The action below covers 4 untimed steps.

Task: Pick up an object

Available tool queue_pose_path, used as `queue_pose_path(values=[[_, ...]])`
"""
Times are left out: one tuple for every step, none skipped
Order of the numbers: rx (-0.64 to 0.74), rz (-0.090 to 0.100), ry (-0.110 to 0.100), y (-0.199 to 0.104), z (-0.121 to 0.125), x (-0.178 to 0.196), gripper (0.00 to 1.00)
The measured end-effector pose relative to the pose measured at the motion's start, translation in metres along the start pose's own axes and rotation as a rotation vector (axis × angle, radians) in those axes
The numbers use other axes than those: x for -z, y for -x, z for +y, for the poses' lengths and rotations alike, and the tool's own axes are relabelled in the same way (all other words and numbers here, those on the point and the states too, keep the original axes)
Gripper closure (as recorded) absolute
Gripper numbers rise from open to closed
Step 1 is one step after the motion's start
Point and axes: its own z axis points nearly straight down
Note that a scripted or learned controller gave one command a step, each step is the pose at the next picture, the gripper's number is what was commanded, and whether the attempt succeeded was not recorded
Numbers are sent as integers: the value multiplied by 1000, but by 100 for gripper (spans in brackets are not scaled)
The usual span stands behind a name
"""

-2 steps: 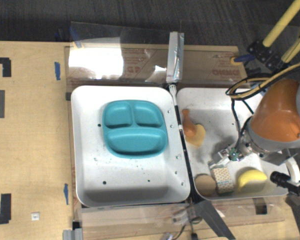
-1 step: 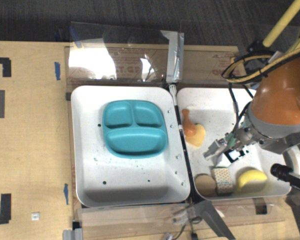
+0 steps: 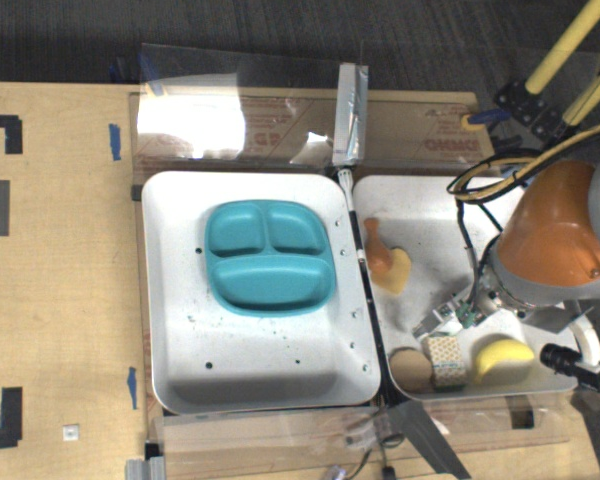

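Camera view: gripper (image 3: 448, 318), fingers' state unclear, hovers just above patterned block (image 3: 445, 358).

Robotics lab, test bench setup. Plywood bench top (image 3: 50, 298) with black tape marks (image 3: 5, 133) and blue tape tabs (image 3: 114, 140) as position markers. Two shallow white bins side by side: left bin (image 3: 170, 348), right bin (image 3: 430, 203), with a clear plastic sheet (image 3: 250, 118) and taped divider (image 3: 350, 113) behind them. Cardboard strip with printing (image 3: 420, 133) along the back. Grey industrial arm with orange band (image 3: 550, 228) reaching in from the right, loose black and yellow cables (image 3: 490, 183) trailing off it. Dark carpet floor (image 3: 280, 8) beyond the bench. Teal divided tray (image 3: 270, 256) and assorted small props sit in the bins. Nothing domestic here.
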Motion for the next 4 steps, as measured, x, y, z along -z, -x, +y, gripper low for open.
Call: queue_pose_path(values=[[133,18,-18,32,20,53,0],[103,20,-20,11,-2,-14,0],[101,18,-18,12,-1,-5,100],[164,20,-19,0,-7,36,100]])
